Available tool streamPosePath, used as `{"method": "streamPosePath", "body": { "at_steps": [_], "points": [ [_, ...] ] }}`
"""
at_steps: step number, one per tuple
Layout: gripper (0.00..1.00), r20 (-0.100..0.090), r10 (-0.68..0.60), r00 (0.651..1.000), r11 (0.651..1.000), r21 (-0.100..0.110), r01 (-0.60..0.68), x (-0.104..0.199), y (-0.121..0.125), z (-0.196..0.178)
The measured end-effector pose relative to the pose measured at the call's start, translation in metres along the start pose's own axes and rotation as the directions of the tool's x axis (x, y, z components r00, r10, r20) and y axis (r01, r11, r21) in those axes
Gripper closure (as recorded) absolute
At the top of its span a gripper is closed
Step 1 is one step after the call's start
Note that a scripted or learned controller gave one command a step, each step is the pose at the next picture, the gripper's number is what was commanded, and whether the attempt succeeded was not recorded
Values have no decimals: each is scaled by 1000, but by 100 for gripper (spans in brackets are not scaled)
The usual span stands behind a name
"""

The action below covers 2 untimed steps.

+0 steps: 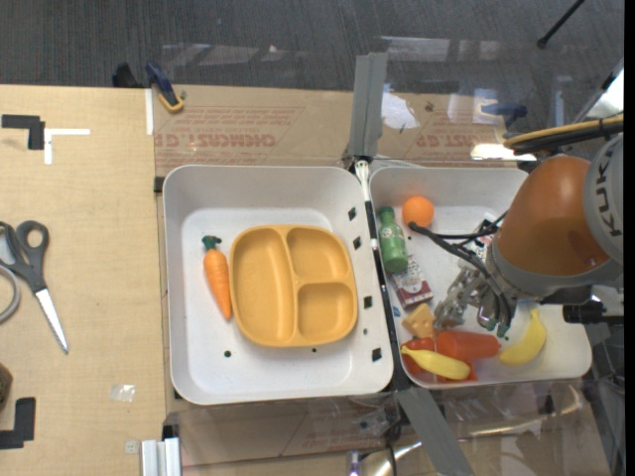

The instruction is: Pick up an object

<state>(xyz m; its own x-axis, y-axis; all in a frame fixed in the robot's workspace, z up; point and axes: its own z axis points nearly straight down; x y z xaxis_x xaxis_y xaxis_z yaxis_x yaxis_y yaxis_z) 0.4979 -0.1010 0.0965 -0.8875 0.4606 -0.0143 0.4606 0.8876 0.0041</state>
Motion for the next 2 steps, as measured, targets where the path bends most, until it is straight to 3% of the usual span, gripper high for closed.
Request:
{"method": "streamPosePath", "body": {
  "at_steps": [1,2],
  "points": [
    [100,-10,405,914,914,10,-405,-13,-1,5],
    [100,-7,634,773,773,14,-634,-19,10,5]
  ]
}}
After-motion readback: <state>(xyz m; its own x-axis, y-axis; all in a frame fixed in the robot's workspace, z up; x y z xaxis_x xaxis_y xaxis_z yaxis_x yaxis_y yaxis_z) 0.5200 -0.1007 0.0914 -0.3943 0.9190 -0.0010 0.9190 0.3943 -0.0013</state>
